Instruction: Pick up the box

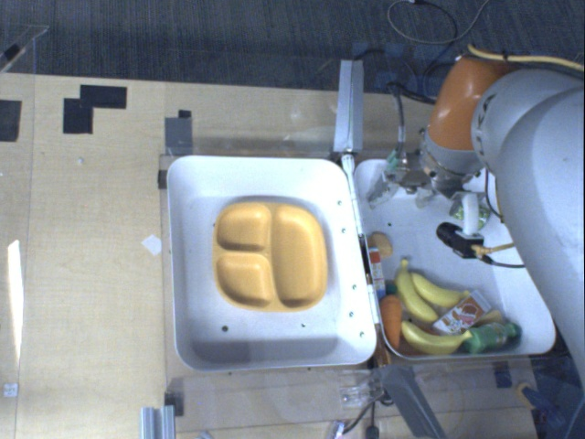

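- The pale wooden bench (82,273) sits against a dark carpeted floor (228,16), and it carries two shallow white bins side by side.
- The small red-and-white cardboard box (460,315) lies flat near the lower edge of the right-hand white bin (416,236), among the fruit.
- Yellow bananas (422,293) touch the box on its left, and a green bottle-shaped item (491,337) lies just below and to its right.
- An orange carrot (391,318) rests at the left of that pile, close to the bin wall.
- My two-finger gripper (399,179) hangs over the upper part of the same bin, well apart from the box; I cannot tell how it is set.
- The left-hand white bin (192,337) holds a yellow three-compartment tray (271,254).
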You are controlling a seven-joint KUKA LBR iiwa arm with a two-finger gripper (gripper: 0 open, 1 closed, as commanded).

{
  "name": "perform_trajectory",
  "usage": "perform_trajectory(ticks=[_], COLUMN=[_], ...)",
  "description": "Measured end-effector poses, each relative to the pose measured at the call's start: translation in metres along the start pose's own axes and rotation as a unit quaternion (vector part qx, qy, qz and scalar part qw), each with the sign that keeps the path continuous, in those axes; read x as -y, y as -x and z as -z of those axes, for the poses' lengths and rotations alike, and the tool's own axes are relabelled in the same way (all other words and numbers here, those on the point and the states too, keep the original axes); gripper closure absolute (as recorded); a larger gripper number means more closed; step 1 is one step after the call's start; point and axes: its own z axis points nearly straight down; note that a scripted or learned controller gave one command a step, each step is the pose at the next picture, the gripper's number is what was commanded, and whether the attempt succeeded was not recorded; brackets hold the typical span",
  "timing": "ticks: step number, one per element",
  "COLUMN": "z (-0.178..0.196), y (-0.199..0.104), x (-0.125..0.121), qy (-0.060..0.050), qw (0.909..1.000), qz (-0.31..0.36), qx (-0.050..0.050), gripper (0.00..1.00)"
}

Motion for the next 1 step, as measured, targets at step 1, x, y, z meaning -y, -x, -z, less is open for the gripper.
perform_trajectory(ticks=[1], z=[0.003], y=[0.0007], x=[0.0929], qy=[0.001], qw=[1.0], qz=[0.007], qx=[0.0], gripper=[0.0])
